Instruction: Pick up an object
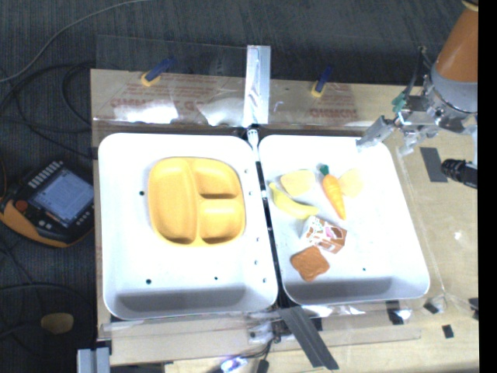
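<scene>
1. Hand [378, 133] over the counter's far right, just above the right bin's [404, 231] far right corner; grip state cannot be told.
2. Carrot [334, 196], banana [290, 202], brown piece [311, 264] inside the right bin.
3. Yellow tray [196, 200] inside the left bin [124, 231].

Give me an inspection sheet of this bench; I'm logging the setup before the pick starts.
Surface: bench bears two white bins, left bin, right bin.
Job's things: right bin holds carrot, banana, brown piece, small carton.
Clutter: yellow tray in left bin.
Gripper: gripper above right bin's far corner, holding nothing.
Cables: cable on floor.
Surroundings: handheld controller on floor, left.
</scene>
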Robot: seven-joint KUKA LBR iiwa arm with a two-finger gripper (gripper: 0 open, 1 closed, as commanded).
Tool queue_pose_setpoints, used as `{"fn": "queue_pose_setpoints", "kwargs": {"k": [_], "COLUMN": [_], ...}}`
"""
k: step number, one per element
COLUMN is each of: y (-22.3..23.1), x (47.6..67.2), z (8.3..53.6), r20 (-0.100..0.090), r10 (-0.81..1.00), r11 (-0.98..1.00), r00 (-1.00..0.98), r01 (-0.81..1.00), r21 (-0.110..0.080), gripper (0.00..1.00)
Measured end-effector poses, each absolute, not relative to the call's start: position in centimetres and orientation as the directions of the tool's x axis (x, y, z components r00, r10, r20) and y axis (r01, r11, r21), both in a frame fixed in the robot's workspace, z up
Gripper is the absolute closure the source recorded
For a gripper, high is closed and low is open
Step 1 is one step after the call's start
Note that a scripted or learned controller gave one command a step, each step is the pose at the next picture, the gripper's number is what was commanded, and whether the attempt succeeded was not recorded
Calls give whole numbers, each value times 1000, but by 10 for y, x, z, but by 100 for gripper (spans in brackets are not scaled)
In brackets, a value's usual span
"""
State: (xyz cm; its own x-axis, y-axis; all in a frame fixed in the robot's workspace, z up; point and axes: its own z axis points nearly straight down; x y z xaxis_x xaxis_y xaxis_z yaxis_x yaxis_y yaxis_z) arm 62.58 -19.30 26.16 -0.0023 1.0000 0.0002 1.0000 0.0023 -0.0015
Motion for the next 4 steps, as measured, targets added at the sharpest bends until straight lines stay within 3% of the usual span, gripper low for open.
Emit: {"fn": "queue_pose_setpoints", "kwargs": {"k": [1,2,3,4], "y": [-150,-170,-169,-66], "x": [611,603,604,607], "z": [123,90,99,217], "r20": [0,-5,-5,-1], "r10": [999,998,998,1000], "r11": [32,55,56,2], "r00": [-32,-55,-56,-2], "r01": [999,998,998,1000], "r21": [-3,9,10,-1], "gripper": [0,0,100,100]}}
